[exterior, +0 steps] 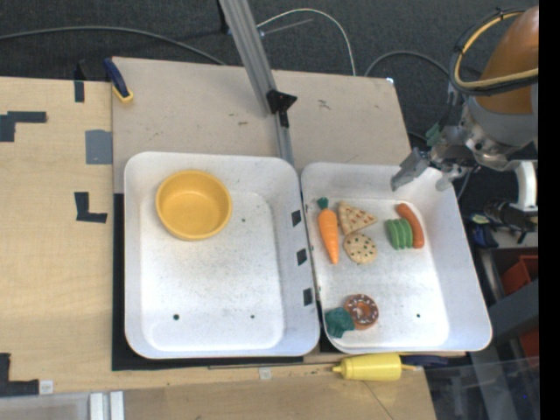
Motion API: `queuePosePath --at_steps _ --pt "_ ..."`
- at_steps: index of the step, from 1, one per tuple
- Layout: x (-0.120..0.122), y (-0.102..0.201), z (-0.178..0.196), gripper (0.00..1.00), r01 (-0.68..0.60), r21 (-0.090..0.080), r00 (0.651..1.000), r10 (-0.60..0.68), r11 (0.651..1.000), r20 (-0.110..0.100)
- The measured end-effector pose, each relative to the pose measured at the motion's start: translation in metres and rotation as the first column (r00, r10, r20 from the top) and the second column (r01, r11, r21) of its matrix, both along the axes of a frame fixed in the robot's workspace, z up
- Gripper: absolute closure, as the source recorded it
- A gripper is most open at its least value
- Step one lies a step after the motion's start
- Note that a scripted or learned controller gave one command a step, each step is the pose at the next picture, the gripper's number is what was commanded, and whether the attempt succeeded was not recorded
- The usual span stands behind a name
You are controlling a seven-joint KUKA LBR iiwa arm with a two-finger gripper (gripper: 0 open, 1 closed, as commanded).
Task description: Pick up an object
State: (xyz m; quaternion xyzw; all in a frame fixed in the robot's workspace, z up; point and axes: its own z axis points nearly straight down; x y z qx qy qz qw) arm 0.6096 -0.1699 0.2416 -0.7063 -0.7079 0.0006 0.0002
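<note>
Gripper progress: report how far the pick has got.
Done: nothing looks picked. The carrot, cracker, cookie, sausage, green piece and donut all lie on the right bin; the yellow bowl sits in the left bin.
In hand: the gripper hangs at the right bin's upper right corner, with no object between its fingers.
Left: descend onto an object, grasp it and lift.
</note>
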Motion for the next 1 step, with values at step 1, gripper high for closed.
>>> queuePosePath --at_steps 1 --pt "0.0 0.0 0.0 0.0 0.0 0.0 1.0 0.0 1.0 0.0"
